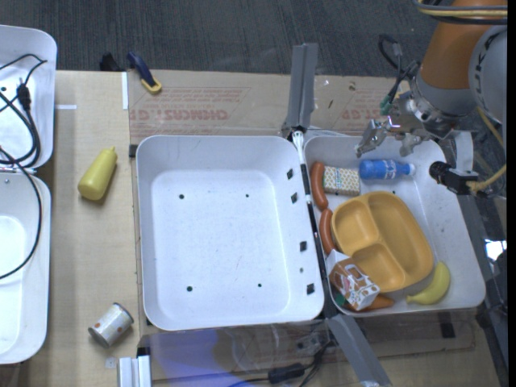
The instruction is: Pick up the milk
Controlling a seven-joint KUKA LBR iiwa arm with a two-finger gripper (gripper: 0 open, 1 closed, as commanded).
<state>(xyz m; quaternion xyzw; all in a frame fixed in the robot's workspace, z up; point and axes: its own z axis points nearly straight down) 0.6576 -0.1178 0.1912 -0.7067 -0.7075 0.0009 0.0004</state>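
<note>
The milk (353,285) is a small brown, orange and white carton lying tilted at the front left corner of the right bin (466,248), against the rim of a yellow divided plate (382,240). My gripper (385,142) hovers over the back of that bin, well behind the carton and just above a blue bottle (385,168). It is open, and nothing sits between its fingers.
Also in the right bin are a hot dog (319,185), a cracker box (342,181) and a banana (430,286). The left bin (218,232) sits beside it. On the bench to the left are a yellow mustard bottle (97,174) and a small can (110,323).
</note>
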